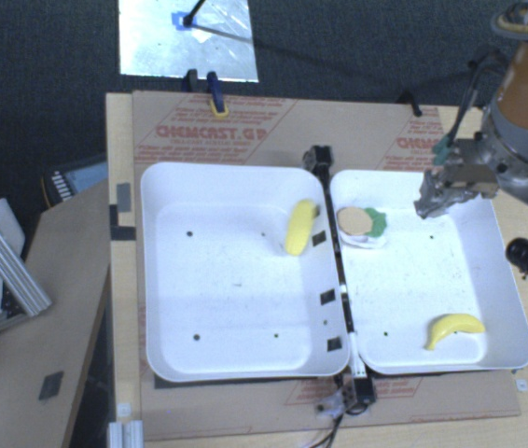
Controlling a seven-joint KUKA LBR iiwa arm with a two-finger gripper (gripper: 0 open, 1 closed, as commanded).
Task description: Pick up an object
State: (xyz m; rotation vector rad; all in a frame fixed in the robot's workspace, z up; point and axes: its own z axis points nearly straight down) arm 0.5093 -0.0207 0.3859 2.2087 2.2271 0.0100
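Red block lettering is printed on the brown board (pixel 245 124) that lies under the two white bins. Along the board's far edge, behind the left bin (pixel 166 180), the word reads roughly "CHEMCAST", followed by what looks like "GP"; the last characters are blurred, so that reading is uncertain. The same red print repeats near the board's far right corner, behind the right bin (pixel 404 183), but it stands at a slant and is cut by the arm, so only fragments show and they cannot be read. More faint red marks show at the board's near edge, too small to make out.
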